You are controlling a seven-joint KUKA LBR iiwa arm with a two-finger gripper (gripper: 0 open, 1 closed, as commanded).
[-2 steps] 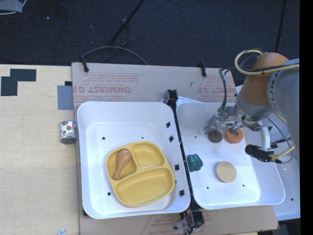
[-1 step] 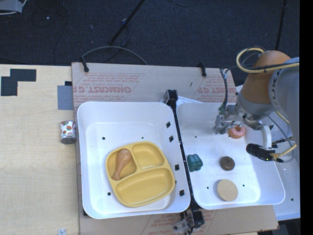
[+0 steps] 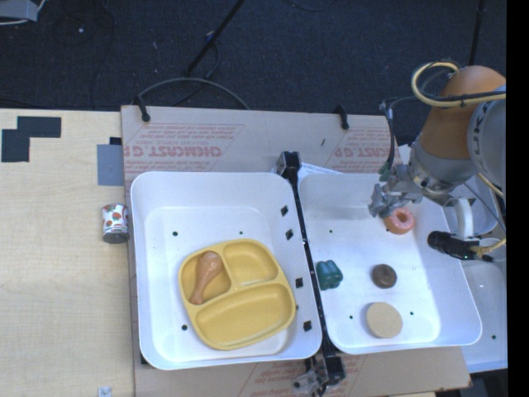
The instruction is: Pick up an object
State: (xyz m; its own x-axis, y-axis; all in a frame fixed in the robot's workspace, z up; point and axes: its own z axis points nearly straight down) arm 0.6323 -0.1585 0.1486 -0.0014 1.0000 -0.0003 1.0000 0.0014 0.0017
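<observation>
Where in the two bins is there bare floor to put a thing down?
Left bin: the strip behind the yellow plate. Right bin: the middle, between the pink ring and the brown ball. Crowded: around the green toy and tan disc.

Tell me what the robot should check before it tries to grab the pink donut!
1. Gripper near the pink donut: ok, it hangs just up and left of it in the right bin.
2. Donut between the fingers: cannot tell, the wrist hides them.
3. Room around the donut: ok, the brown donut, tan disc and green toy lie well apart from it.
4. Bin wall clearance: not ok, the donut sits close to the far right corner of the bin.
5. Left bin out of the way: ok, the yellow tray with its drumstick sits across the divider.
</observation>
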